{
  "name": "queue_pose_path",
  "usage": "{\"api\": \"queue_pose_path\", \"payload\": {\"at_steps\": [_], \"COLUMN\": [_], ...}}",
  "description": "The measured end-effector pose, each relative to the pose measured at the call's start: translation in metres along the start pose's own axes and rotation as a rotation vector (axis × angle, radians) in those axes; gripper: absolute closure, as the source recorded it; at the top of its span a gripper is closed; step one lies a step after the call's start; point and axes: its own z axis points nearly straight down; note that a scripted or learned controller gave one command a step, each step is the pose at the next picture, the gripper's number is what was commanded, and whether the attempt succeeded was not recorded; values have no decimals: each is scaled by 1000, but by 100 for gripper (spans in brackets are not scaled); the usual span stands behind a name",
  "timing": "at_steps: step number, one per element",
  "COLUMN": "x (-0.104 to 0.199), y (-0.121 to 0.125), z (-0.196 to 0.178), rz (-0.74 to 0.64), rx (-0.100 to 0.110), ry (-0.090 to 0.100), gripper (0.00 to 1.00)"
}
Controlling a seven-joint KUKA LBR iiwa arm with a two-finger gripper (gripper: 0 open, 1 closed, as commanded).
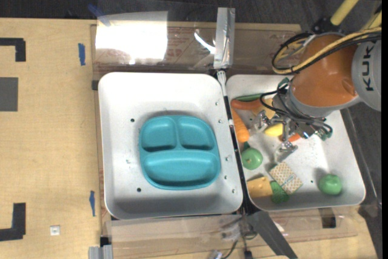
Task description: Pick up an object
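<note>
My gripper (279, 133) hangs low over the middle of the right bin (351, 148), below the orange wrist band. A small yellow object (274, 129) lies directly under it, and an orange-red piece (293, 138) sits just to its right. Whether either is touched cannot be told. An orange carrot-like piece (240, 128) lies along the bin's left wall. A green ball (251, 159) rests left of and below the gripper. A tan patterned block (285, 178), a yellow-orange wedge (259, 186) and a second green ball (330, 184) lie near the bin's front.
The left bin (115, 130) holds a teal divided plate (179, 150). A divider wall (233, 142) separates the two bins. Black and yellow cables (291, 51) loop behind the arm at the right bin's back edge. A clear plastic sheet (157, 39) lies behind the bins.
</note>
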Motion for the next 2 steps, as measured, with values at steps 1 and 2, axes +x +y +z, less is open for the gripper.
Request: {"api": "queue_pose_path", "payload": {"at_steps": [1, 2], "x": [13, 8], "y": [-20, -20], "z": [1, -12], "rz": [-104, -103], "rx": [-4, 2], "ry": [-3, -15], "gripper": [0, 100]}}
